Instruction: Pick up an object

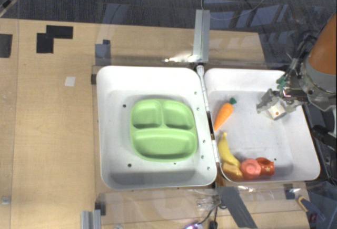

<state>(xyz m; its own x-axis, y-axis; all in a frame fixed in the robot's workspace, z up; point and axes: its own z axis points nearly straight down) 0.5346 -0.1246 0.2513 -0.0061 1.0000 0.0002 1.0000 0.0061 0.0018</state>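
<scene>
In the right bin (pixel 295 143) an orange carrot (pixel 224 113) with a green top lies near the left wall. A yellow banana (pixel 227 151) lies below the carrot, along the same wall. Next to the banana, at the front of the bin, sit a pink object (pixel 251 167) and a red object (pixel 266 166), touching each other. My gripper (pixel 275 106) hangs over the upper right part of this bin, well to the right of the carrot and apart from all the objects.
The left bin (pixel 113 117) holds a green divided plate (pixel 161 129) at its middle. A metal post (pixel 201 33) stands behind the seam between the bins. The arm's orange band (pixel 324 49) is at the right edge.
</scene>
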